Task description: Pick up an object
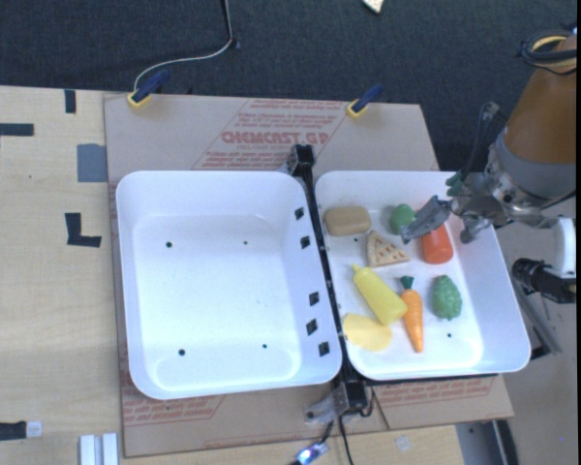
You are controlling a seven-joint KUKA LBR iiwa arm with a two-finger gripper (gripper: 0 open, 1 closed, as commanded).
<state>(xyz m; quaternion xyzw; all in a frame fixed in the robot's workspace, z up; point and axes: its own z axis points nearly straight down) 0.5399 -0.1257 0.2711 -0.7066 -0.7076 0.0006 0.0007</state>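
Carrot lies lengthwise, leafy end toward the pincer, whose grip I cannot tell.

1. A dark carpeted floor is filling the top of the frame.
2. A white cable is trailing across it at upper centre, with a small pale scrap lying at upper right.
3. A light wooden counter is spanning the left side, bearing black tape marks.
4. A printed cardboard sheet is lying at centre, with blue-and-yellow clamps gripping its top edge.
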